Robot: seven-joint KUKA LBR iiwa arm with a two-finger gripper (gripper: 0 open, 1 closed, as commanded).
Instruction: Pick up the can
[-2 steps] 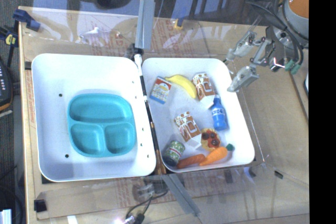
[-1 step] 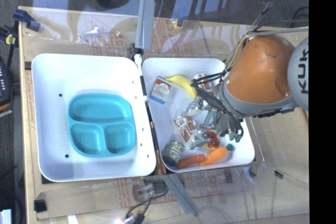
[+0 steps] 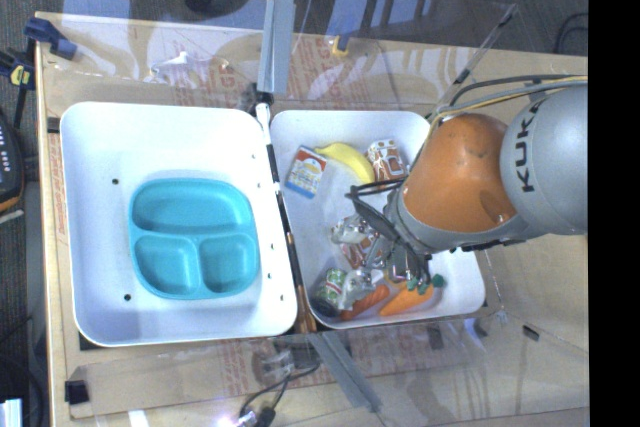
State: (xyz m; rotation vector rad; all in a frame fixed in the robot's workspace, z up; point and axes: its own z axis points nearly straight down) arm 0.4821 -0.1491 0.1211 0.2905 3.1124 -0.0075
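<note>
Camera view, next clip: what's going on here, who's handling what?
The KUKA arm reaches from the right into the right bin, its tool low over a clutter near the bin's front: a can, carrots, with a banana and a small carton further back. Nothing is clearly between its fingers, so no grasp is evident. The left bin holds a blue divided tray.

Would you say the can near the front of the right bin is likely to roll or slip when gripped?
Probably yes: the can seems to lie on its side, so it may roll. Its shiny surface looks slippery. The carrot beside it could block a clean grip.
</note>
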